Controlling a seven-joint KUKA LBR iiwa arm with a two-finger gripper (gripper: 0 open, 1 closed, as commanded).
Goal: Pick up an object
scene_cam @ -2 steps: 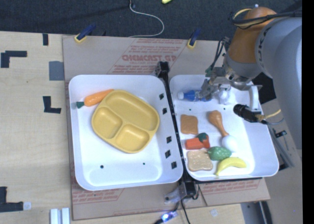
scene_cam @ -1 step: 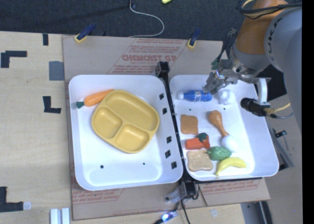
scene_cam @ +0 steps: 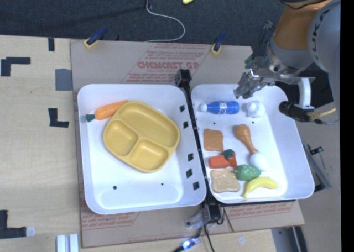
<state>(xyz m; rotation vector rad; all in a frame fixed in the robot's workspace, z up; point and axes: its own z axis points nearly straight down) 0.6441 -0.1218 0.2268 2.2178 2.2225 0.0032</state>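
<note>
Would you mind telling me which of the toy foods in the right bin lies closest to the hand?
The blue water bottle, lying on its side along the far edge of the right bin, just below the hand. The chicken drumstick, toast and banana sit farther toward the front.

Bins: both white; left bin (scene_cam: 91, 135), right bin (scene_cam: 290, 151)
Tray (scene_cam: 141, 135): plain yellow
Carrot (scene_cam: 109, 110): orange, green tip at 9 o'clock
Bottle (scene_cam: 220, 107): blue, white cap at 9 o'clock
Drumstick (scene_cam: 245, 136): tan-brown
Toast: cracker (scene_cam: 213, 139) orange-brown; bread slice (scene_cam: 224, 180) pale, brown crust
Banana (scene_cam: 260, 185): yellow
Arm (scene_cam: 301, 19): grey, orange band
Bench cardboard (scene_cam: 160, 63): brown, red print
</note>
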